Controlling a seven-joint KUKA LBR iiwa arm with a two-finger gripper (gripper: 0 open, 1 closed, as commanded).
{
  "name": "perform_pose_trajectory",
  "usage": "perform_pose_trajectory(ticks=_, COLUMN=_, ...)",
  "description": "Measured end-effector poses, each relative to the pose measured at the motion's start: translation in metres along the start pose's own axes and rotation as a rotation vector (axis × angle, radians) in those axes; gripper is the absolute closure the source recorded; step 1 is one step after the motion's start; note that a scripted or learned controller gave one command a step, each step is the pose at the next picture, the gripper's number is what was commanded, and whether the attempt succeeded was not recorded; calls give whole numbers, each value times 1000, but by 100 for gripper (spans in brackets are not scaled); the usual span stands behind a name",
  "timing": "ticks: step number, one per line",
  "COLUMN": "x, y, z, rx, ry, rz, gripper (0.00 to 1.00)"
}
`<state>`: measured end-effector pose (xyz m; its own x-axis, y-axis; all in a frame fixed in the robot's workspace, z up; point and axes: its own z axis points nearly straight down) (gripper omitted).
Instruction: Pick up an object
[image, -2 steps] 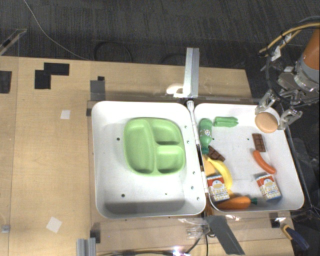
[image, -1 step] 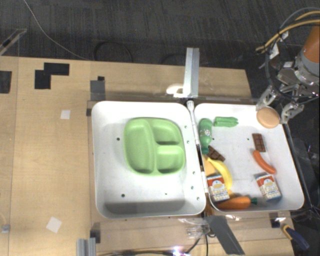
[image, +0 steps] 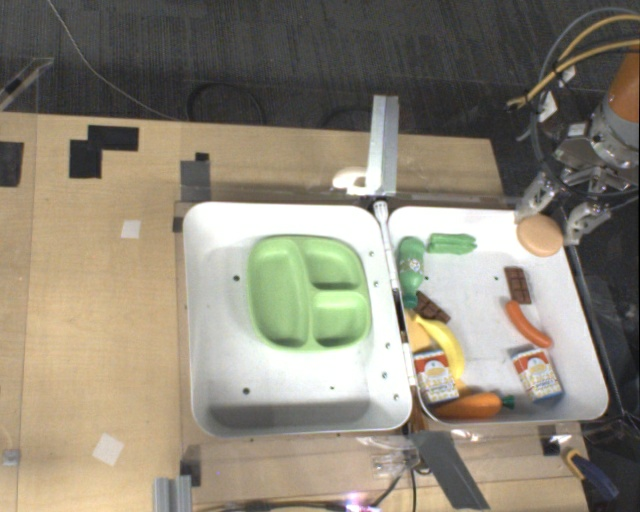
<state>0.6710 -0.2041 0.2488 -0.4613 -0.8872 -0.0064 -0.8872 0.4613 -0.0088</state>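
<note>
While the grey arm with its orange band hangs over the far right corner of the right white bin (image: 590, 385), its two-finger gripper (image: 560, 215) sits above the bin rim with a round tan disc, like a small bun or cookie (image: 541, 236), just at its fingertips. The fingers look spread to either side of that disc, but whether they pinch it or merely stand beside it I cannot tell from this slanted look. So the pick reads as under way at best, with no lift confirmed.

Lying loose in the right bin are a green bottle-shaped toy (image: 410, 259), a green pepper-like piece (image: 451, 242), a brown chocolate bar (image: 516, 285), an orange sausage (image: 527, 324), a yellow banana (image: 443, 342), two small printed cartons (image: 537, 372) and an orange carrot (image: 468, 405) at the near edge. The left white bin (image: 215, 400) holds a pale green divided plastic tray (image: 306, 291).
</note>
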Motion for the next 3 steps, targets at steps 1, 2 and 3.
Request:
perform_pose_trajectory(ticks=1, x=-24, y=13, z=4, rx=-1, ry=0, rz=-89, gripper=100)
perform_pose_trajectory(ticks=2, x=1, y=0, z=-12, rx=0, ry=1, rz=-203, gripper=100)
perform_pose_trajectory(ticks=3, x=0, y=0, z=-1, rx=0, ry=0, rz=-265, gripper=100)
